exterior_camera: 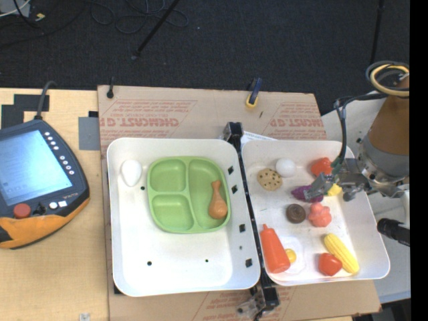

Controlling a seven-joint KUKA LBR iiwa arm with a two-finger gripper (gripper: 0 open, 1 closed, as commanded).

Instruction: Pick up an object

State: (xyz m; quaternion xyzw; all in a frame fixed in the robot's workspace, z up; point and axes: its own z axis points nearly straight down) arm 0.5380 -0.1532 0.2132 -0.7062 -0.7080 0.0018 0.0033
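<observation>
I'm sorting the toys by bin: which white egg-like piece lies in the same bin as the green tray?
The white egg at the left bin's upper left corner, just left of the green tray. The other white ball lies in the right bin, beside the cookie.

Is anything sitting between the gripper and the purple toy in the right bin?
Nothing visible does. The gripper sits low in the right bin, right beside the purple toy, with no object in the gap. The red toy lies just above that gap and the pink toy below it, both close by.
</observation>
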